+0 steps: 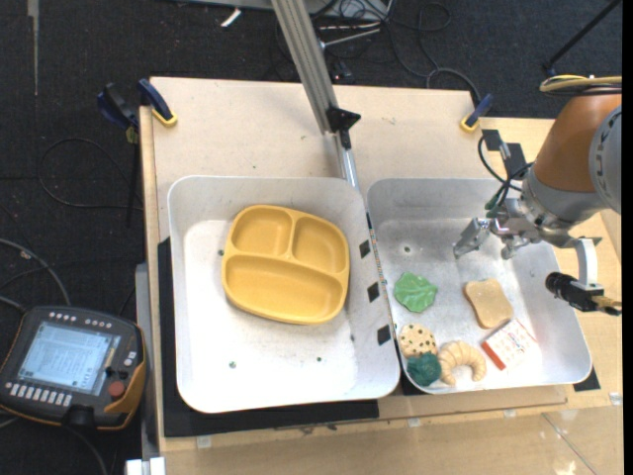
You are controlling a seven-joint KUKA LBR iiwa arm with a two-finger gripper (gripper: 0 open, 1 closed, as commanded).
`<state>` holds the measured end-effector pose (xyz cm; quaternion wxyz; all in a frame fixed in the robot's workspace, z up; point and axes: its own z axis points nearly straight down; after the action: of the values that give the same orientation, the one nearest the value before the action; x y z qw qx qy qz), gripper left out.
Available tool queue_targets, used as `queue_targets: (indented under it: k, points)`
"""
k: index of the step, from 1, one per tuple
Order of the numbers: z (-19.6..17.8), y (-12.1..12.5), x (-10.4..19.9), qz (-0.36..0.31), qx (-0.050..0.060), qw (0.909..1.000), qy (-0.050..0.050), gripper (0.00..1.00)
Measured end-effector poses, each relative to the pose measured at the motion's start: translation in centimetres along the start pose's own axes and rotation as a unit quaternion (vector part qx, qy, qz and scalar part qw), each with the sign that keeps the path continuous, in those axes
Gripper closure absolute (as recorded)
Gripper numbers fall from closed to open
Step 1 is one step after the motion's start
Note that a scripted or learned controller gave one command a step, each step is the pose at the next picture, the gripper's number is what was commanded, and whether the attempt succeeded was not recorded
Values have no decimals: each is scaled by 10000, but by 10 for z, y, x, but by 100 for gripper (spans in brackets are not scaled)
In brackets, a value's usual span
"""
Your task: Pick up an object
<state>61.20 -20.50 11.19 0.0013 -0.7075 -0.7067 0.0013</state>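
In the right bin (435, 211) lie a green lettuce leaf (415, 291), a tan slice of toast (488, 303), a chocolate-chip cookie (416, 339), a dark green lump (424, 368), a croissant (462, 361) and a red-and-white packet (509, 345). My gripper (486, 244) hangs over the bin's upper right part, above and behind the toast. Its fingers stand apart, open, with nothing between them. The grey arm with its orange band (579, 142) comes in from the right.
A yellow divided plate (287, 263) lies in the left bin (198, 364). A slanted metal pole (307, 47) rises from the seam between the bins. Clamps hold the bench's back corners. A teach pendant (69, 364) lies on the floor at lower left.
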Motion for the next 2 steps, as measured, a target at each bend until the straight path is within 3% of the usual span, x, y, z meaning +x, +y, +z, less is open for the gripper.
queue_targets:
  k: [1, 2]
  points:
    - [-14, 2, 0, -3, -30, 10000, -8, 100]
    - [-62, 7, 9, -21, -49, 10000, -7, 100]
